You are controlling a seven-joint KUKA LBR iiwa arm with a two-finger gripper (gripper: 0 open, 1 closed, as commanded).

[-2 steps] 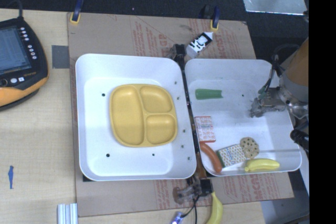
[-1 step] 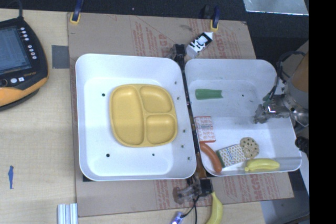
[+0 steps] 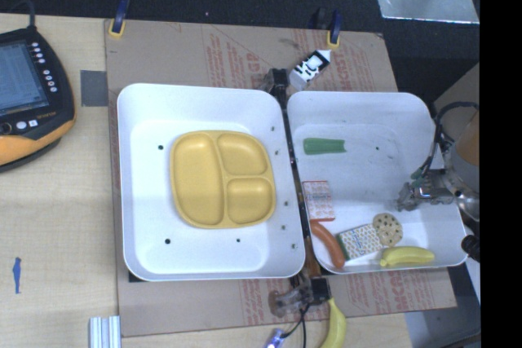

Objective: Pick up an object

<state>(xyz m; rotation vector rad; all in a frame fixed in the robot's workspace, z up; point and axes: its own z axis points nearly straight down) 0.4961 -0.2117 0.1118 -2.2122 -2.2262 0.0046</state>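
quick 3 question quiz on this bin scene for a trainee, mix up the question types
1. True or false: the yellow divided tray lies in the left bin.
2. Which item lies nearest the front right corner of the right bin? A) green block B) banana C) hot dog
3. Fill in: the gripper sits at the right bin's ____ side.

Key
1. True. It rests in the middle of the left bin.
2. B. The banana lies along the front edge by the right corner, just below the round cracker.
3. Right. It sits by the right wall, apart from the items.
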